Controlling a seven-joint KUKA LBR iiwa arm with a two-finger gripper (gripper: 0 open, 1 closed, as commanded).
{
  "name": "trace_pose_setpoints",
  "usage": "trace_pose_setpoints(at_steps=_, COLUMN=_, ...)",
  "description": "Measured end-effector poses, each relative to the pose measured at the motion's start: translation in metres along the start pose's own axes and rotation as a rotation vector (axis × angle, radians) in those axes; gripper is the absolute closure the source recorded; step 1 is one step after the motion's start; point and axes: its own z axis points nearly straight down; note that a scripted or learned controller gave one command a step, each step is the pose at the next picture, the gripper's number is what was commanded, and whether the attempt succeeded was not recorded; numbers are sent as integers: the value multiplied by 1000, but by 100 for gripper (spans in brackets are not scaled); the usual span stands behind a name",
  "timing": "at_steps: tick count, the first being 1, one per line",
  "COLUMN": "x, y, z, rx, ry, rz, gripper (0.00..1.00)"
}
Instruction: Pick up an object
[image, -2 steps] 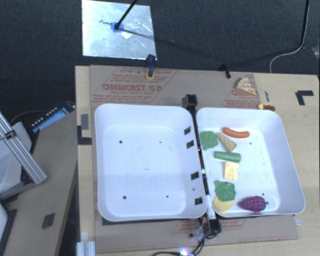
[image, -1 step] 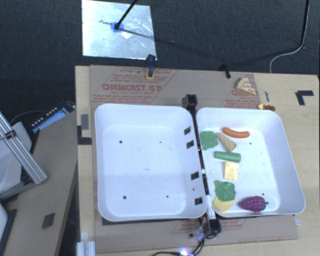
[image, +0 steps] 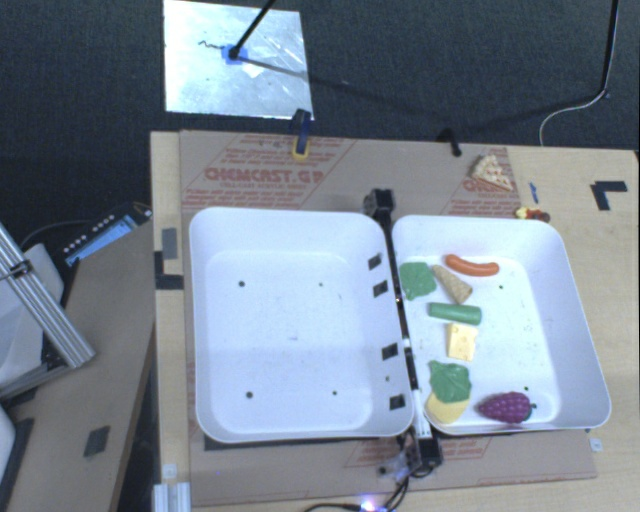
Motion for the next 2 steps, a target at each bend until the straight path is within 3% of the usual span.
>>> trace_pose_setpoints(at_steps=2, x=0, y=0, z=1, rx=2, ry=1, rz=-1, gripper=100)
